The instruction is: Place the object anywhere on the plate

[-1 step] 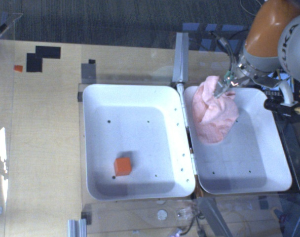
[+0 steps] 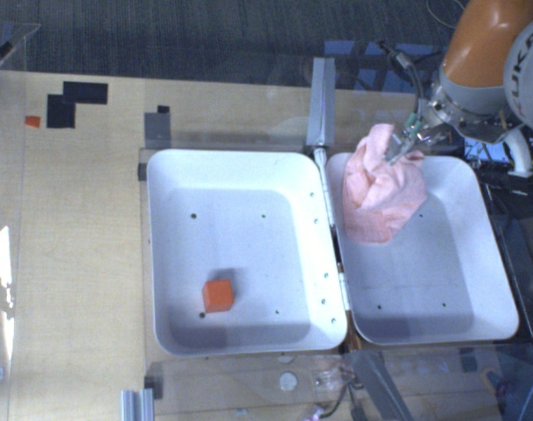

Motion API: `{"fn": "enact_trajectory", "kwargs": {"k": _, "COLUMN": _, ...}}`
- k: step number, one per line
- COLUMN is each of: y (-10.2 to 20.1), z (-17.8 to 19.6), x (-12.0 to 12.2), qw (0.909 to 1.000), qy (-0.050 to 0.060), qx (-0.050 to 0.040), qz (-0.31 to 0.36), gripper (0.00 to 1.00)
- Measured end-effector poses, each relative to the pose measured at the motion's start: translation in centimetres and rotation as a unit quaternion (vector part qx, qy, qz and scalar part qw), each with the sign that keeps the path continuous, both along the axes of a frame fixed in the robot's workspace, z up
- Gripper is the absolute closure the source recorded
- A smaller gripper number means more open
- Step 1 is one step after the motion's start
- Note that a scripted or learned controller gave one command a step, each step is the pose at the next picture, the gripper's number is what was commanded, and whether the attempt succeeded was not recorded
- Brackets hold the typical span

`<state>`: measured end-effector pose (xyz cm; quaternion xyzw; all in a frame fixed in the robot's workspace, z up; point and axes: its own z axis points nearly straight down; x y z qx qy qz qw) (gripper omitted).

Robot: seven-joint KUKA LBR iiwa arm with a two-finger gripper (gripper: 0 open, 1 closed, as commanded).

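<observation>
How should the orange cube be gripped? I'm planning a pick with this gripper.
Come straight down from above and close on two opposite side faces of the cube. It sits flat on the left bin's floor, well clear of the walls, so there is room for fingers on every side.

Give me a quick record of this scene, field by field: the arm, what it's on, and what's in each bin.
arm: reaches in from the right, gripper at the top of the pink cloth
pink cloth: bunched, in the right bin's upper left part
right bin: holds the cloth
left bin: holds the orange block
orange block: lower left part of the left bin, apart from the arm
plate: cannot identify one
</observation>
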<state>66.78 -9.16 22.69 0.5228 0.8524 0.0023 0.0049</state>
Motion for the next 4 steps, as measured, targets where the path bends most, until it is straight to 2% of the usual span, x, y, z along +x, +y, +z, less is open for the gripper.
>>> {"fn": "enact_trajectory", "kwargs": {"k": 1, "y": 5.1, "z": 0.8, "x": -0.6, "qw": 0.9797, "qy": 0.0, "qx": -0.0014, "qz": 0.2, "gripper": 1.0}}
{"fn": "enact_trajectory", "kwargs": {"k": 2, "y": 9.4, "z": 1.0, "x": -0.6, "qw": 0.9203, "qy": 0.0, "qx": -0.0032, "qz": 0.391, "gripper": 1.0}}
{"fn": "enact_trajectory", "kwargs": {"k": 3, "y": 15.2, "z": 1.7, "x": -0.3, "qw": 0.8519, "qy": -0.002, "qx": -0.0043, "qz": 0.524, "gripper": 1.0}}
{"fn": "enact_trajectory", "kwargs": {"k": 4, "y": 20.3, "z": 0.2, "x": 0.0, "qw": 0.8506, "qy": -0.001, "qx": -0.0035, "qz": 0.526, "gripper": 1.0}}
